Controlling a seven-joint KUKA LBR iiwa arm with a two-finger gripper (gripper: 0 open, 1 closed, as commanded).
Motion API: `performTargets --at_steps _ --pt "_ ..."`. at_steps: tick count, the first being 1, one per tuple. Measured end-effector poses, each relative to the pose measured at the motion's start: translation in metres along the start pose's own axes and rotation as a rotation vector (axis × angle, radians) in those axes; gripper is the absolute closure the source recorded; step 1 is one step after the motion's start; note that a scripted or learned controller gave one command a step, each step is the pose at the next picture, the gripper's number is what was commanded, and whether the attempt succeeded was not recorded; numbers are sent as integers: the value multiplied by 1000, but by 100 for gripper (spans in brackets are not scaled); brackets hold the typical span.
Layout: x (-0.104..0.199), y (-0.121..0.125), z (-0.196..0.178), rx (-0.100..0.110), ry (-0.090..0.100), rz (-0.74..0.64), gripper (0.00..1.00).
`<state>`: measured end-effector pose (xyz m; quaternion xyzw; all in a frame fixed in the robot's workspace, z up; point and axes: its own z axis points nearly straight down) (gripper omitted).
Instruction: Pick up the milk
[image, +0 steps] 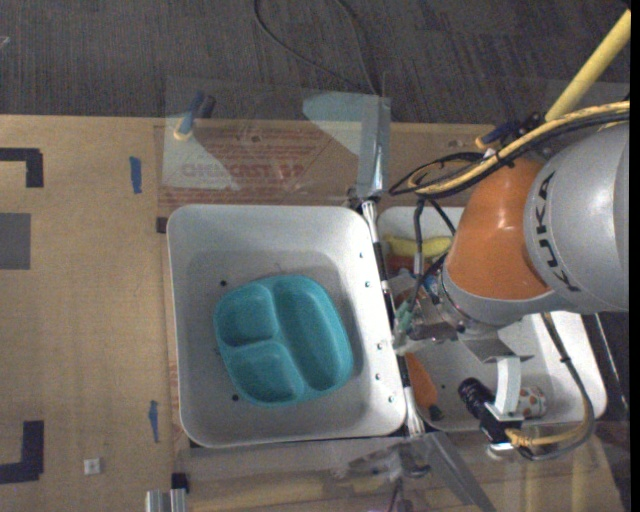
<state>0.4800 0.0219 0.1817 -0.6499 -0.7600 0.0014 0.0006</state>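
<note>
The two-finger gripper (406, 330) hangs low over the left edge of the shallow white right-hand bin (565, 360), close to the wall it shares with the shallow white left-hand bin (180, 300). Whether it is spread or pressed together I cannot tell.

A small white thing with reddish speckles (536, 402), in the near right of that bin, may be the milk, though the grey arm with an orange band (500, 240) hides too much to be sure. If so, the gripper is well apart from it, and a grab here would likely miss or catch the long orange thing (420, 380) just beside it, or the soft yellow thing (420, 244) farther back.

The shared wall crowds the gripper on the left, so open room lies rightward. The teal divided plastic plate (285, 338) sits alone in the left bin.
</note>
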Motion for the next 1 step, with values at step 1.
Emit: performTargets --at_steps 1 --pt "-85 -6 -27 -4 -2 -519 100"
